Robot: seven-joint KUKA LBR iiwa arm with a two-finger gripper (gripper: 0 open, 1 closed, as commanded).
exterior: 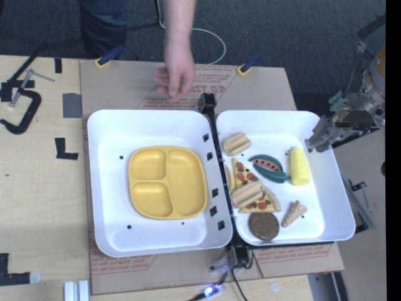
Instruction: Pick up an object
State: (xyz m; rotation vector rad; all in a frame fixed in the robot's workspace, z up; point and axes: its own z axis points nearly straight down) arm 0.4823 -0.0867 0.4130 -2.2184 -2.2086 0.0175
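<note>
- The gripper point(316, 142) is poised over the right bin's point(332, 187) rim; its open or closed state cannot be told.
- Nearest, just beside it, the corn cob point(299, 165) is left ungrasped.

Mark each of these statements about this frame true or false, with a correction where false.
1. The yellow divided plate lies in the left bin. True.
2. The corn cob lies on the plate. False: it lies in the right bin.
3. The hand is at the right bin's right edge. True.
4. The brown patty sits at the right bin's far edge. False: it sits at the near edge.
5. A person's hand hangs beyond the bins. True.
</note>
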